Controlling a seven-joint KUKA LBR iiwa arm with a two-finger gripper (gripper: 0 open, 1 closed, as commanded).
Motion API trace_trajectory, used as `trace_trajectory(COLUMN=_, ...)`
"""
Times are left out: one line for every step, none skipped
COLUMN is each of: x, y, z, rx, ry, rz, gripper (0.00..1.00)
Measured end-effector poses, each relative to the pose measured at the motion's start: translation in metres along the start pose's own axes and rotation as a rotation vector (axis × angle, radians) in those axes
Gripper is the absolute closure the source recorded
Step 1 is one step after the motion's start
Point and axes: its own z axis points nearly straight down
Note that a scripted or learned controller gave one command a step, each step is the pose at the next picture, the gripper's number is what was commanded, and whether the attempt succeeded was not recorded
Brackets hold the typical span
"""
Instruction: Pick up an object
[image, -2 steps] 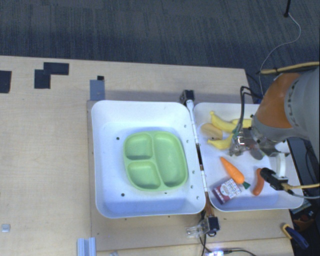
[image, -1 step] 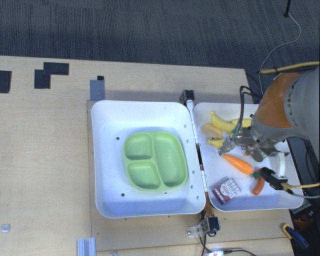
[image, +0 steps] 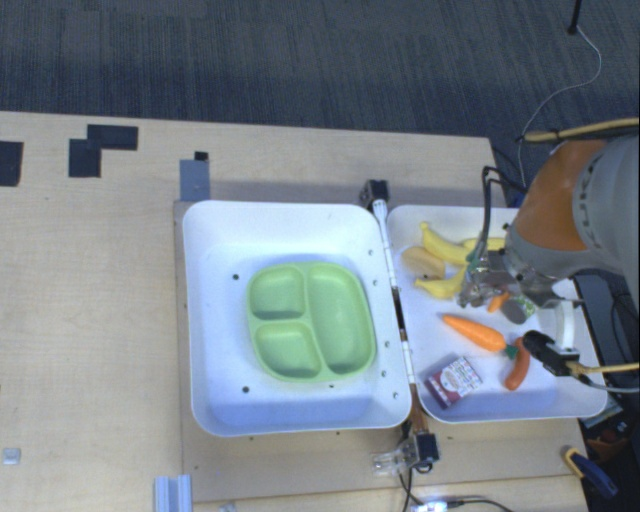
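Two white bins on desk (image: 90, 330). Left bin (image: 210, 300) holds a green divided plate (image: 310, 320). Right bin (image: 560, 400) holds the clutter: yellow bananas (image: 445, 250) at far end, orange carrot (image: 473, 332) mid-bin, small red-and-white packet (image: 455, 380) near front, red-orange chili (image: 517, 367) beside it. End effector (image: 490, 290) down in right bin, just past the carrot, near the bananas — open or closed, cannot tell.
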Motion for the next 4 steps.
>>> trace_trajectory(x=0.000, y=0.000, z=0.000, rx=0.000, ry=0.000, rz=0.000, gripper=0.00)
trace_trajectory(x=0.012, y=-0.053, z=0.021, rx=-0.006, ry=-0.001, rz=0.007, gripper=0.00)
trace_trajectory(x=0.012, y=-0.051, z=0.009, rx=-0.011, ry=-0.002, rz=0.005, gripper=1.00)
trace_trajectory(x=0.085, y=0.039, z=-0.078, rx=-0.001, ry=0.002, rz=0.003, gripper=1.00)
